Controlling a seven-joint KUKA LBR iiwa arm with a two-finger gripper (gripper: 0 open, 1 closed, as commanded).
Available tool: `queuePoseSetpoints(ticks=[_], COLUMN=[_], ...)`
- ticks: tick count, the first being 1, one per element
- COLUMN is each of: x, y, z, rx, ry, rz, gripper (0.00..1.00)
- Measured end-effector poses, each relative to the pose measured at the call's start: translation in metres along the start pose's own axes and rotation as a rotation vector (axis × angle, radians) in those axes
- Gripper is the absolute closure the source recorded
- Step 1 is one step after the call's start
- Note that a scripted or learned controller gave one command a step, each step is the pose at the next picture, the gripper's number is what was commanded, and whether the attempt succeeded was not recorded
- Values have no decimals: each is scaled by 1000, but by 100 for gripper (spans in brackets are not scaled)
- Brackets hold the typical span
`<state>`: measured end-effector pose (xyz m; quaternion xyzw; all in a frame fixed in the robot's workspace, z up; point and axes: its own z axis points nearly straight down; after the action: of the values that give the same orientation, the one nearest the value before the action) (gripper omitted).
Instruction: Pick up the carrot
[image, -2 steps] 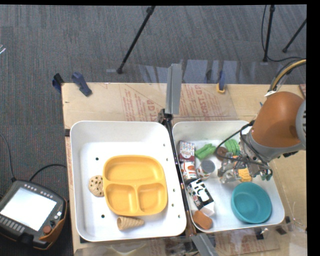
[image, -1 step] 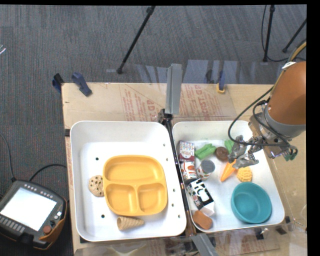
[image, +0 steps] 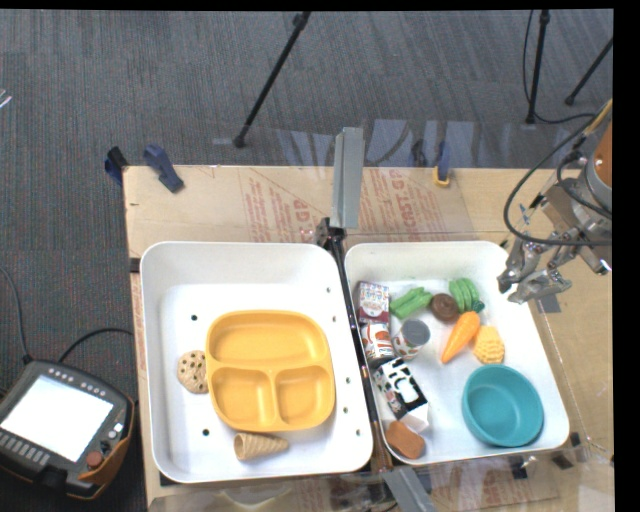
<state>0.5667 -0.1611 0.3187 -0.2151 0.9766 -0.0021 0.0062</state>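
Observation:
The orange carrot (image: 460, 336) lies tilted in the right bin (image: 430, 256), its green top pointing up toward a green pepper (image: 465, 293). A yellow corn piece (image: 488, 346) touches its right side and a small can (image: 411, 337) sits to its left. My gripper (image: 534, 281) hangs over the right bin's upper right rim, up and to the right of the carrot and well apart from it. Its fingers stand open with nothing between them.
The right bin also holds a teal bowl (image: 502, 405), a green pod (image: 409, 300), a brown donut (image: 444, 307), cartons (image: 401, 386) along the left wall and a brown piece (image: 405, 438). The left bin (image: 165, 300) has a yellow divided plate (image: 270, 371), a cookie (image: 192, 371) and a cone (image: 260, 446).

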Motion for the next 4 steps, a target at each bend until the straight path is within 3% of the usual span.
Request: queuePoseSetpoints(ticks=[1, 2, 3, 4], x=[1, 54, 24, 21], y=[1, -5, 54, 53], z=[5, 130, 233, 219], rx=[-7, -16, -14, -8], ry=[8, 18, 12, 6], rz=[2, 65, -110, -115], gripper=[0, 0, 0, 100])
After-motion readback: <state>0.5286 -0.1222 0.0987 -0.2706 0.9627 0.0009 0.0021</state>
